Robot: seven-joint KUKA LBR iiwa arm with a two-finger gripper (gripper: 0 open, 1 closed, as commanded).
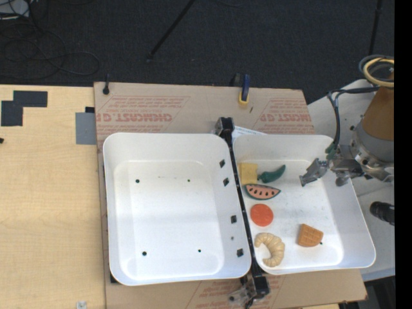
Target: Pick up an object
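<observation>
My gripper [327, 176] hangs over the right bin [353, 219] near its far right side, open, with nothing between its grey fingers [313, 172]. Below and left of it lie the toy foods. A yellow block [248, 172] and a green chilli [273, 172] sit at the bin's far left. A watermelon slice [262, 191] lies just in front of them, then a red-orange disc [261, 215]. A beige croissant-like piece [271, 248] rests at the near left, and an orange wedge [309, 235] lies near the front middle.
The left bin [116, 205] adjoins the right one along a black-clipped divider [233, 198]. Both stand on a cardboard sheet [167, 111] over a wooden bench. The arm's orange band [381, 111] and cables rise at the right edge.
</observation>
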